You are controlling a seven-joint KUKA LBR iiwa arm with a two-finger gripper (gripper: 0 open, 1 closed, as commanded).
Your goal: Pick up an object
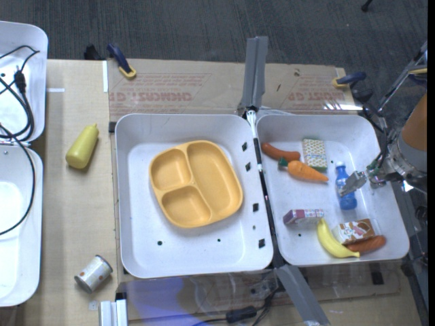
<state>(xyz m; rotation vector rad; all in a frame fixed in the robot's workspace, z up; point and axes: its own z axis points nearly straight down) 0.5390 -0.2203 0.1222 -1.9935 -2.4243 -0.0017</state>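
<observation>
- Right, the arm [413,141] comes in from the right edge, its gripper [370,178] low over the right bin [380,131], at the bin's right side.
- The gripper sits just beside a small blue bottle [344,184]; the bottle lies tilted, white cap toward the back of the bin, and the metal tip appears to touch its lower right end.
- How wide the gripper stands cannot be told from this angle, and nothing is seen clamped in it.
- Elsewhere in the right bin: an orange sausage-shaped toy [280,152] near the back left, a carrot [307,172] just in front of it, and a small green-and-white box [314,152] beside them both.
- Nearer the front, a small pink-and-white carton [303,216] lies on its side, left of a banana [333,242].
- The banana curves along the front wall, touching a little snack packet [355,230] and a red sausage [368,244] at the front right corner.
- The left bin [136,250] bears a yellow divided plate [196,183], three compartments, sitting about mid-bin.
- Outside the bins, on the bench [75,209]: a yellow squeeze bottle [81,147] to the left, and a small can [92,273] lying on its side near the front left corner.
- Two blue clamps [121,60] grip the cardboard at the back.
</observation>
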